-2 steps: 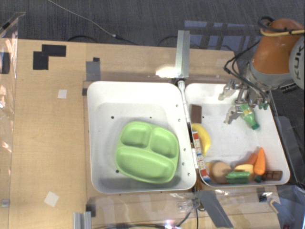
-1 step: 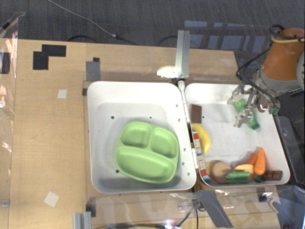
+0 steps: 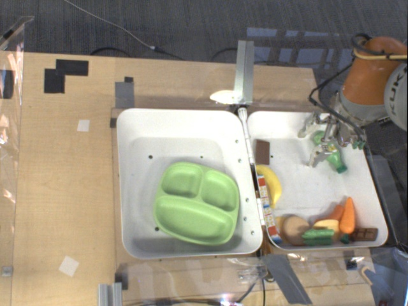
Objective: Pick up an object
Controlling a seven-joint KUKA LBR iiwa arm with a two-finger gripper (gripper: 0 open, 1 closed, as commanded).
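My gripper (image 3: 322,146) hangs over the back right part of the right bin (image 3: 290,139), below the arm's orange band. A small green object (image 3: 336,161) lies right beside it, on its right side, touching or nearly touching the metal. Whether the green object is held is unclear from this angle. Along the bin's front edge lie an orange carrot (image 3: 347,215), a yellow piece (image 3: 326,224), a green piece (image 3: 317,236), a brown round piece (image 3: 293,227) and a dark brown bar (image 3: 364,234). A banana (image 3: 273,183) and a brown block (image 3: 262,150) lie near the divider.
The left bin (image 3: 137,171) holds a green divided plate (image 3: 197,203). A striped stick (image 3: 262,203) lies along the divider between the bins. A metal post (image 3: 245,72) stands behind the bins. The right bin's middle floor around (image 3: 306,190) is bare.
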